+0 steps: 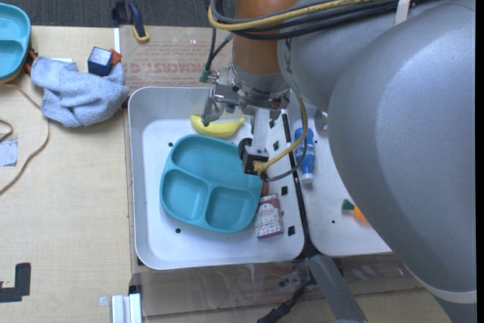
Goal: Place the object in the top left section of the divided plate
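Observation:
A teal divided plate (171, 190) lies in the left white bin (144, 163), with one large section on its far side and two smaller ones on its near side. A yellow banana (225, 128) lies just beyond the plate's far rim, on or against its edge. My gripper (215, 111) hangs directly over the banana, low and touching or nearly touching its left half. The grey arm with the orange band (265, 4) reaches in from the right and hides the bin's far right part.
A red and white packet (268, 217) lies by the plate's near right rim. A blue tube (304, 155) lies on the divider between the bins. An orange and green item (354, 211) sits in the right bin. Left of the bins are a grey cloth (79, 91), a blue cube (100, 60) and a teal bowl (11, 38).

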`<state>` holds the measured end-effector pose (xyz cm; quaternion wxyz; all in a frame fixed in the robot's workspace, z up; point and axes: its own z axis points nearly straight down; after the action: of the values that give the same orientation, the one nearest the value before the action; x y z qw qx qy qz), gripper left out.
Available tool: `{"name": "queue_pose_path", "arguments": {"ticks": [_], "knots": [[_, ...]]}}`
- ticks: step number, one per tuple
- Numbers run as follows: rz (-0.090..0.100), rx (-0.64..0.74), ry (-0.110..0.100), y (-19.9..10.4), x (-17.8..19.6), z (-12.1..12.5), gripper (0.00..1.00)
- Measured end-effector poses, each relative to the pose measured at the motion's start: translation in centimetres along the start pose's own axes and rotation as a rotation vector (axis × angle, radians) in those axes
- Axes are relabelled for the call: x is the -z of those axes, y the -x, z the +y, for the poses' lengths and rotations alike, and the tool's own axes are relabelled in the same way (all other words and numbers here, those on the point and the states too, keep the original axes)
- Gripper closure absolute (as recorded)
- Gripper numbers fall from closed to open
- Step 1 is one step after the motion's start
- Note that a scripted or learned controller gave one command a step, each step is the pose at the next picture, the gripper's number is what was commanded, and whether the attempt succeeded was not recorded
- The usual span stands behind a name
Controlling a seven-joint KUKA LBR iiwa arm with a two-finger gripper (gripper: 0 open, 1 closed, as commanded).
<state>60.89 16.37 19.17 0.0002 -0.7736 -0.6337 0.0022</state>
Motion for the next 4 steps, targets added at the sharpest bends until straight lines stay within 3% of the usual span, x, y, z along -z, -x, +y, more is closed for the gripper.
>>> {"name": "queue_pose_path", "arguments": {"ticks": [1, 2, 3, 4], "knots": [[0.000, 0.123, 0.003, -2.2, 14.7, 4.6, 0.00], [-0.004, 0.125, 0.000, -2.1, 15.4, 4.7, 1.00], [0.000, 0.035, -0.001, 0.7, 4.0, -2.2, 1.00], [0.000, 0.034, 0.000, 0.8, 4.1, -2.1, 0.00]]}}
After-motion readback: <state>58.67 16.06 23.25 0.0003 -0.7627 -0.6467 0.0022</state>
